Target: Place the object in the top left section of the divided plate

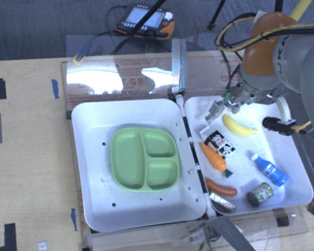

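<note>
Camera view: hand hovers by banana, grip state indiscernible; pick pending, then carry to green plate

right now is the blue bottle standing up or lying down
Lying down: the blue bottle rests on its side on the right bin's floor, white cap toward the upper left, beside the green can.

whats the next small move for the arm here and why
Probably lower the gripper onto the banana just below it. It sits at the top of the right bin with no object seen in it, and the green divided plate in the left bin has nothing in its sections, so a pick has to come first.
</note>
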Controlling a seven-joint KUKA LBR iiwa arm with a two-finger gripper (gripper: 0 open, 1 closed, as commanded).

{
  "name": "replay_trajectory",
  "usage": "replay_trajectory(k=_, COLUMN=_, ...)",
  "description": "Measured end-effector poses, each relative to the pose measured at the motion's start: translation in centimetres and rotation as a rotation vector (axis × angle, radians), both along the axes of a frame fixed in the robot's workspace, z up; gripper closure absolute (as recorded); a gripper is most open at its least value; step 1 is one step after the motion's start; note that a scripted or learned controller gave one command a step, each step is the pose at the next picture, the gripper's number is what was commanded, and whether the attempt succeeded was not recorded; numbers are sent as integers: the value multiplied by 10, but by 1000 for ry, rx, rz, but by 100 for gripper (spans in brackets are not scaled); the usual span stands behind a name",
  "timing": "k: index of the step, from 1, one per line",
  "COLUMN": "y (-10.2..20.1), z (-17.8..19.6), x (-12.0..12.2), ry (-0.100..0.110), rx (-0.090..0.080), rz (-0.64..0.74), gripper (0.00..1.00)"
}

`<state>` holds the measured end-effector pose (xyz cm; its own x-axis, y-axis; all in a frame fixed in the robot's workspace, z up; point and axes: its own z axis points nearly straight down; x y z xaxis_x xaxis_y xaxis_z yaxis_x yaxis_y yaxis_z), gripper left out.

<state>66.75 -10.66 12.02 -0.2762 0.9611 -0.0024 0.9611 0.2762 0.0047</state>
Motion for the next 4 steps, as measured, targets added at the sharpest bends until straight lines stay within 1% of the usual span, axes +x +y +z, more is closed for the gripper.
replay_trajectory(k=1, y=30, z=66, x=-32, ry=4, rx=1, rz=92, gripper=0)
replay_trajectory(k=2, y=-17, z=2, x=0, ry=1, rx=0, rz=-18, gripper=0)
replay_trajectory(k=3, y=-9, z=-4, x=0, ry=2, rx=1, rz=-261, gripper=0)
replay_trajectory(k=4, y=16, z=2, x=0, ry=2, rx=2, rz=-530, gripper=0)
